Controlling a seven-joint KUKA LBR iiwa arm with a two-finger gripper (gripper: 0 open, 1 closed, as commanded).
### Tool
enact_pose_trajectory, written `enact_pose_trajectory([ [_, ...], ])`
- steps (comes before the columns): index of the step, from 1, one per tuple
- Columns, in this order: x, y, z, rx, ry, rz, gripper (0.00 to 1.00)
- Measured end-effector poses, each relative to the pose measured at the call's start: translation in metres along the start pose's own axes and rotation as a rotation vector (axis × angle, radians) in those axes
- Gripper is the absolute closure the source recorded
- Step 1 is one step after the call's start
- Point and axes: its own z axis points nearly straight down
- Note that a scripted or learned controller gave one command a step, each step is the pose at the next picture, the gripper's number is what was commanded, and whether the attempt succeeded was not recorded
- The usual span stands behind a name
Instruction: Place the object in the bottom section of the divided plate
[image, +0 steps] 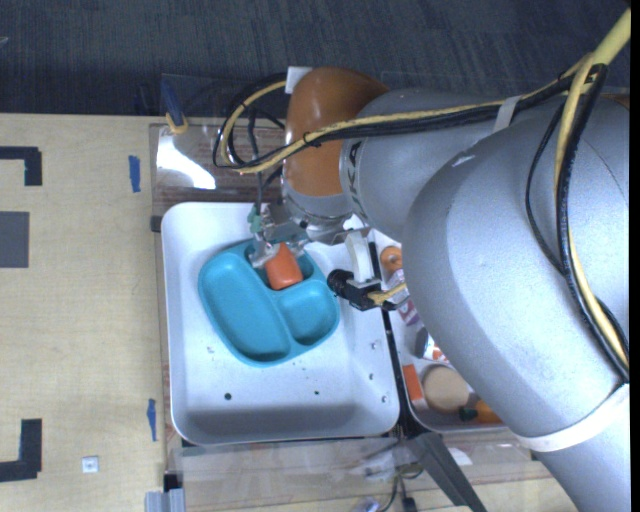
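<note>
Arm comes in from the right and covers most of the right bin (440, 405); end effector (272, 240) sits low over the left bin (300, 415), at the upper edge of the blue plate (255, 320). Orange object (283, 268) is directly under the end effector, touching or nearly touching its tip, resting in the plate's upper area near the divider ridge. Can't tell the end effector's state: the wrist hides the fingers from this angle, so no call on whether they're spread, closed, or pinching the object. The object looks blocky, its long axis roughly up-down in the view with a slight tilt; hard to be exact. Key relation: the target bottom section lies toward the view's bottom from the object, down and slightly left, across the ridge. So my read is the coming move is a short travel toward the near side of the bin, with enough lift to clear the ridge if the object is in fact held. Risk: if the grasp is absent or weak, the object stays put or drops in the wrong section. A few dark specks lie on the left bin floor, well apart from the plate.
</note>
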Motion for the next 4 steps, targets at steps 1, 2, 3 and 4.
enact_pose_trajectory([
  [1,0.043,0.026,-0.055,0.003,-0.010,0.240,1.00],
  [2,0.046,0.027,-0.126,0.001,-0.010,0.494,1.00],
  [3,0.055,0.029,-0.120,0.005,-0.012,0.665,1.00],
  [4,0.056,0.028,-0.107,0.010,-0.015,0.889,1.00],
])
